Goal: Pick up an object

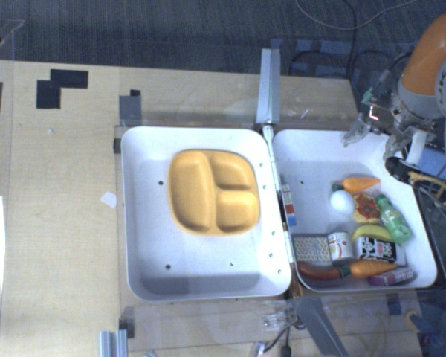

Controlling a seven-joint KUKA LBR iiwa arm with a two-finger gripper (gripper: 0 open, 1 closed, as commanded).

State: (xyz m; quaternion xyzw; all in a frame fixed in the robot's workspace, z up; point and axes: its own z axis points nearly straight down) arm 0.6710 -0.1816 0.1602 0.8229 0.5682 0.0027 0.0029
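Observation:
My gripper (375,127) hangs over the back right corner of the right bin (312,155), below the arm's orange band (430,50). It holds nothing that I can see. Several small objects lie in the bin's front right part: an orange carrot (360,184), a white ball (342,201), a pizza slice (367,208), a green bottle (394,222), a banana (372,233), a small can (339,245), a black-and-white carton (377,251), a brown sausage (320,272) and a second carrot (372,268). All of them sit in front of the gripper, apart from it.
The left bin (145,222) holds a yellow divided tray (212,192). A metal rail (268,88) stands behind the divider between the bins. Black cables (420,177) loop at the right bin's right edge. The right bin's back left floor is bare.

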